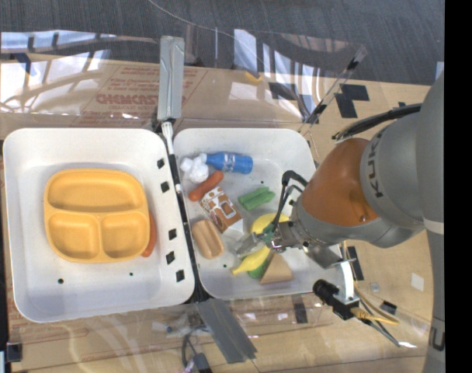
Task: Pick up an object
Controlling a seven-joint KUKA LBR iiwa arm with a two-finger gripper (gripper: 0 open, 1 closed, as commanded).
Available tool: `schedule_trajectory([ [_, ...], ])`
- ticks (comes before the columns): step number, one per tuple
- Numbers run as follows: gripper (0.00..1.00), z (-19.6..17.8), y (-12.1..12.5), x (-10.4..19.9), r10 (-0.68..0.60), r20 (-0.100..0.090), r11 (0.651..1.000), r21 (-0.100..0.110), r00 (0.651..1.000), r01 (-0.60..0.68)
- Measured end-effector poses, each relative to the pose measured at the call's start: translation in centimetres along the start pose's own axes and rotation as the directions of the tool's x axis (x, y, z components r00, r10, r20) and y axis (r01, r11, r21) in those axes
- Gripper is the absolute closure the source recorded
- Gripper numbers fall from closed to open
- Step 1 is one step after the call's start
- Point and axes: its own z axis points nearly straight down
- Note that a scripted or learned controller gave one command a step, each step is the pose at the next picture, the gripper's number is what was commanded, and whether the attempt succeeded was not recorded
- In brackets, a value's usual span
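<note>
Two white bins sit side by side on the bench [391,115]. The left bin [26,208] carries a yellow tray [96,212] with three compartments; an orange item [150,239] lies against the tray's right edge, mostly hidden.

The right bin [294,150] holds the loose items. Near its upper left: a white crumpled piece [192,166], just beside a blue bottle [229,162] lying on its side. Below these, an orange sausage [206,186] lies at a slant, touching a brown-and-white packet [220,208]. A tan bun [207,238] rests near the bin's left wall. A green piece [256,199] lies right of the packet. At the lower middle, a yellow-and-green item [252,263] — likely a banana — lies just beside a tan wedge [276,270]. A second yellow piece [264,224] sits above them.

The arm [352,193] reaches in from the right, its orange band over the bin's right side. The hand [258,242] is low among the yellow items, fingers pointing left. Fingers [248,245] appear close together, but whether they are spread or pinching anything — cannot tell; clutter masks the tips. No item is seen clearly between them.
</note>
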Motion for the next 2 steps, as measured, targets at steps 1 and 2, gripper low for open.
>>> schedule_trajectory([
  [1,1.00,-1.0,0.1,-0.1,-0.005,0.002,1.000,0.000,1.000,0.005],
  [2,1.00,-9.9,8.9,8.7,0.340,-0.001,0.940,0.001,0.940,-0.340],
])
